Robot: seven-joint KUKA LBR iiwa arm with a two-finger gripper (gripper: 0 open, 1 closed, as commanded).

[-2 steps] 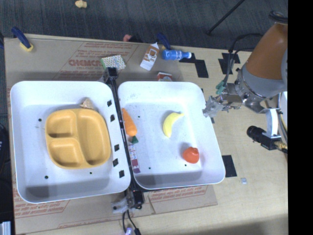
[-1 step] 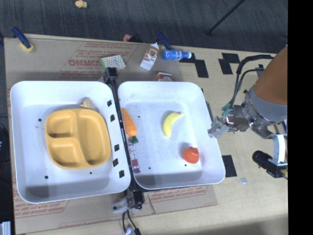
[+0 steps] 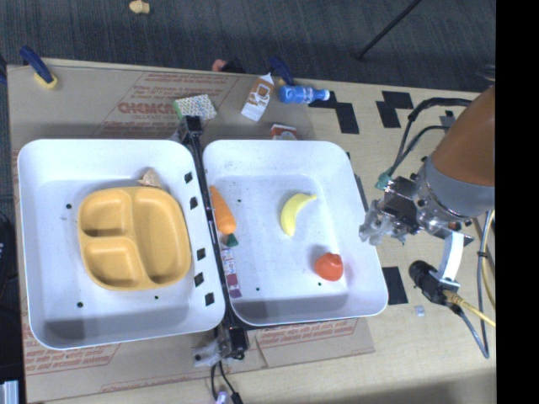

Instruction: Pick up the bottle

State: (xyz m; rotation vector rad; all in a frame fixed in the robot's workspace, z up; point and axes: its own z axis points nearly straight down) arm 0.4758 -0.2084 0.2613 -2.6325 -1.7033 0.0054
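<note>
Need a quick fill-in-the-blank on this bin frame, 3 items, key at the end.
1. The banana lies in the ____ bin.
2. The yellow divided tray sits in the ____ bin.
3. The blue bottle lies on the bench, ____ both bins, beyond the right bin's far rim.

Missing words: right; left; outside

1. A robot lab: a grey arm (image 3: 459, 171) with loose cables works over a bench (image 3: 421, 343).
2. 2 white bins (image 3: 34, 251) sit on taped-down cardboard (image 3: 126, 108).
3. Black tape marks (image 3: 396, 108) dot the bench's far right corner.
</note>
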